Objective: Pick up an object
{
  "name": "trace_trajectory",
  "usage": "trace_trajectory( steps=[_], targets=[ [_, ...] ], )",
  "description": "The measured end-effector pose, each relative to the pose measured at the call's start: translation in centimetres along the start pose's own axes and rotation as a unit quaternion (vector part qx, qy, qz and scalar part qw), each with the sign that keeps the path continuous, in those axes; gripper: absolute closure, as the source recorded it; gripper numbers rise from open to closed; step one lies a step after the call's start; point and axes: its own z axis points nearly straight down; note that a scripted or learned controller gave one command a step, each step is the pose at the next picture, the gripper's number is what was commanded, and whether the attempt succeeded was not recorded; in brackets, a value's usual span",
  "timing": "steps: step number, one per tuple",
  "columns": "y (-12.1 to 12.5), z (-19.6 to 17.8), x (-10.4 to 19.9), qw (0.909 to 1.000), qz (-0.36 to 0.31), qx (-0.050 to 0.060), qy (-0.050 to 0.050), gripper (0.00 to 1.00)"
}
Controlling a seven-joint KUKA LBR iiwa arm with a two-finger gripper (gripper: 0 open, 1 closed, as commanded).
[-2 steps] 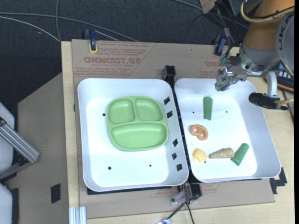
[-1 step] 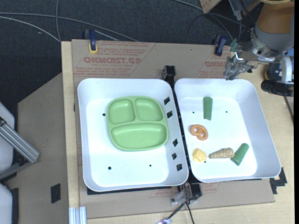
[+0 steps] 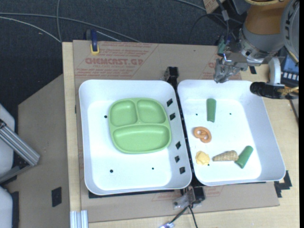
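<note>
I see the gripper (image 3: 222,75) above the right bin's (image 3: 266,127) far rim; finger state: cannot tell. Nothing is picked yet, I judge. The nearest object, a green stick (image 3: 211,110), lies in the bin below it.

The arm (image 3: 266,18) is cut off by the frame's upper right corner. Its gripper (image 3: 222,75) is too small and blurred to tell how the jaws stand. A grey rail (image 3: 16,144) at the left edge is cropped.
</note>
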Motion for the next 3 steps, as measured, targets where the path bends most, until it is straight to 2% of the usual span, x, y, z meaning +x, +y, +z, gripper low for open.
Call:
trace_trajectory(
  steps=[3],
  targets=[
    [-0.1, 3.1, 15.1, 1.0000, 0.000, 0.002, 0.000, 1.00]
  ],
)
